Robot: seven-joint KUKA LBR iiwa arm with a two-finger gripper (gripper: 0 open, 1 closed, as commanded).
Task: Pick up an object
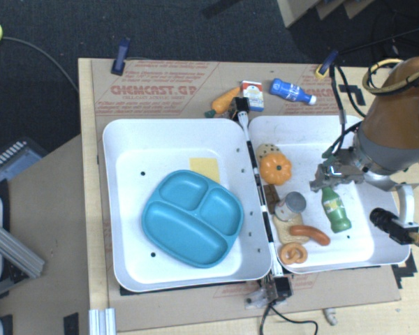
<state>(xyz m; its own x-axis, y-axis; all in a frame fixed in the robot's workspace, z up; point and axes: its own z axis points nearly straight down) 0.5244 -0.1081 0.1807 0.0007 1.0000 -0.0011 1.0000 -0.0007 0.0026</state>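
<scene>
Two white bins are seen side by side on the desk point(153, 89). A blue divided plate point(192, 217) and a yellow slice point(204, 166) are sat in the left bin point(126, 152). Over in the right bin point(363, 250), a small pumpkin point(275, 168), a grey can point(294, 202), a sausage point(310, 234), a pretzel-ish thing point(293, 254) and a green bottle point(335, 209) are laid out. The claw point(330, 175) is parked right at the bottle's top end; how wide it's spread can't be made out tbh.
</scene>
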